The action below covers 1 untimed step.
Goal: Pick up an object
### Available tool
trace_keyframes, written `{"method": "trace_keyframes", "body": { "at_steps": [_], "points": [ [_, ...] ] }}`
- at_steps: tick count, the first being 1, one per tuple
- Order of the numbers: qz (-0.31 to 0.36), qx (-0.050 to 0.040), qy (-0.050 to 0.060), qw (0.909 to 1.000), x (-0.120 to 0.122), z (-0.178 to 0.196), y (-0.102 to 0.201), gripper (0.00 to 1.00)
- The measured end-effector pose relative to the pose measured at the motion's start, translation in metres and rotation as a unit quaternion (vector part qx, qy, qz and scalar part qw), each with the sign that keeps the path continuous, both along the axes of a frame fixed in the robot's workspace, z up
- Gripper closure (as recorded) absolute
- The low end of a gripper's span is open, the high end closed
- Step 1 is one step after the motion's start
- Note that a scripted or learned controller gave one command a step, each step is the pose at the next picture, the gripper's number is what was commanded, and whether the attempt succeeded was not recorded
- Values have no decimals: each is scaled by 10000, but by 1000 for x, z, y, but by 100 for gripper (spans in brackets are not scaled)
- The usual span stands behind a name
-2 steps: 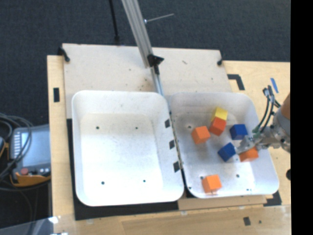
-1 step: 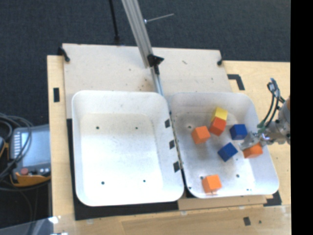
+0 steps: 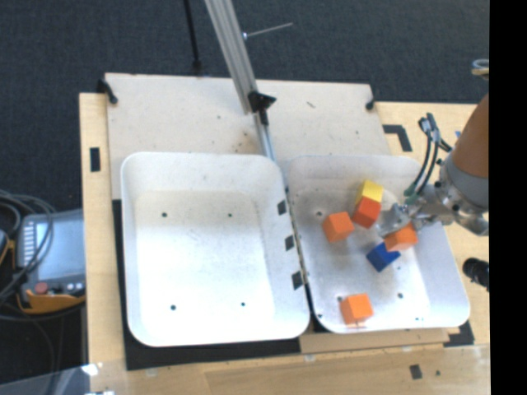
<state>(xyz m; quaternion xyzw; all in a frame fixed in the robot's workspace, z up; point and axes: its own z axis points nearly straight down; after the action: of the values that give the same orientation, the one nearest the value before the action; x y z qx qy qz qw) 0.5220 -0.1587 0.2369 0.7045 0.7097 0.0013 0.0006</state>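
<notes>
The right bin (image 3: pixel 436 299) holds several blocks. A yellow block (image 3: pixel 370 190) touches a red-orange block (image 3: pixel 366 211), and an orange block (image 3: pixel 338 226) lies to their left. A blue block (image 3: pixel 382 257) sits near the middle, and another orange block (image 3: pixel 356 309) lies by the front rim. My gripper (image 3: pixel 403 221) reaches in from the right, low over the bin. A small orange block (image 3: pixel 402 238) lies right at its tip, beside the blue block. Whether that block is gripped is hidden by the gripper body.
The left bin (image 3: pixel 140 179) stands beside the right one, with a divider rim (image 3: pixel 292 237) between them. A slanted metal post (image 3: pixel 235 48) rises behind the bins. A control pendant (image 3: pixel 41 257) and cables lie off the bench's left edge.
</notes>
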Motion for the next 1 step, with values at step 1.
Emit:
{"method": "trace_keyframes", "body": {
  "at_steps": [1],
  "points": [
    [0,-4,9,10000,29,-9,49,100]
  ]
}}
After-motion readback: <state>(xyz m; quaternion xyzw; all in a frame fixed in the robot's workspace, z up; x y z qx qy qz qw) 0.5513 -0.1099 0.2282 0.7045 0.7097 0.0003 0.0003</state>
